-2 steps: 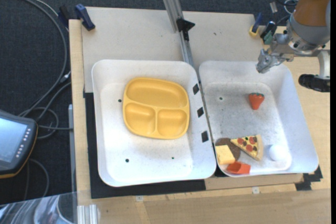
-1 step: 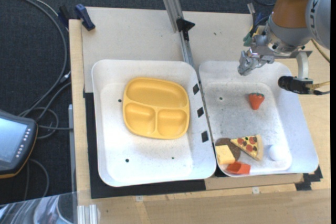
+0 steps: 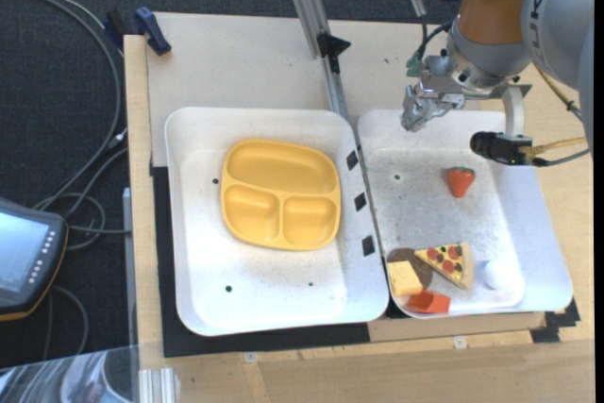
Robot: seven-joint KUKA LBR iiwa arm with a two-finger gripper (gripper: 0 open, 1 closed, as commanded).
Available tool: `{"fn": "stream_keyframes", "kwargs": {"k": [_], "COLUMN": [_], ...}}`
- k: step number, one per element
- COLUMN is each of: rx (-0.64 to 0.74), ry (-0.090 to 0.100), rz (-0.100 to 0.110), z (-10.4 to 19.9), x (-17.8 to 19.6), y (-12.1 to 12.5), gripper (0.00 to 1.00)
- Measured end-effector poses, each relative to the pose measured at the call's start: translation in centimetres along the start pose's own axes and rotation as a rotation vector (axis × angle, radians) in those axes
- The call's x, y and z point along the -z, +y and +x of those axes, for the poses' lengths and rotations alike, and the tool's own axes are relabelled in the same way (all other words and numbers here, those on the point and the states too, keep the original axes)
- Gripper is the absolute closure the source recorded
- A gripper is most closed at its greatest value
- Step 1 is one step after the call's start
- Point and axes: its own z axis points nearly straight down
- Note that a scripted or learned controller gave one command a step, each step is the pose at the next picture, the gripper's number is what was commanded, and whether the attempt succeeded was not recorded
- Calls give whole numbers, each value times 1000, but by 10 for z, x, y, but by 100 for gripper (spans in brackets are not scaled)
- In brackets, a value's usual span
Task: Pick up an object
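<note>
1. The grey arm with its orange band reaches in from the right, and its metal two-finger hand (image 3: 415, 115) hangs above the far left corner of the right-hand shallow white bin (image 3: 528, 203). Nothing sits between the fingers; whether they are spread or closed, I cannot tell.
2. Candidate things lie in that bin: a small red toy strawberry (image 3: 460, 180) near the middle, well apart from the hand, and at the near edge a toy pizza slice (image 3: 447, 262), a tan block with a brown piece (image 3: 406, 275), a small orange-red piece (image 3: 429, 302) and a white rounded lump (image 3: 494, 275).
3. The left-hand white bin (image 3: 189, 297) holds a yellow plastic divided plate (image 3: 280, 193).
4. The step looks like approach, before any grasp. The strawberry stands alone, so the next move would call for travelling over it, then descending squarely.
</note>
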Motion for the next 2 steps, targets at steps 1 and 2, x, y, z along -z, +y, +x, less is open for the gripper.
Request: {"fn": "stream_keyframes", "kwargs": {"k": [1,2], "rx": [0,0], "ry": [-1,0], "rz": [-3,-2], "z": [52,104], "x": [13,23], "y": [11,16], "gripper": [100,100]}}
